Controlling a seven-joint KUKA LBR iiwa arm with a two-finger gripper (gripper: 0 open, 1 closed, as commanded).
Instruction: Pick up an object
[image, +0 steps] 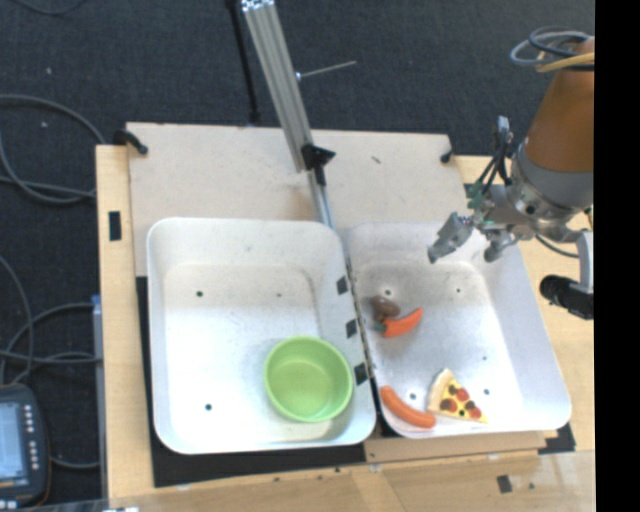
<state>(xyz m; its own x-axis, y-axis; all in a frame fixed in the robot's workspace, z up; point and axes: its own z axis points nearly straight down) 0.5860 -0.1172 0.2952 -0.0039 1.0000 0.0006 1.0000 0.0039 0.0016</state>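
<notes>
A: Tool (470, 240) at upper right of frame, above the right bin's (520, 330) far edge; fingers spread wide, nothing between them.

B: Targets?

A: Carrot-like piece (403, 322) mid-bin, sausage (407, 408) and pizza slice (456, 397) lower down. Green bowl (308, 377) in left bin (200, 300). Tool likely poised high before descending.

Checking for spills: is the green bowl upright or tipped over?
Upright. The green bowl shows its round open mouth facing up, resting in the left bin.
</notes>
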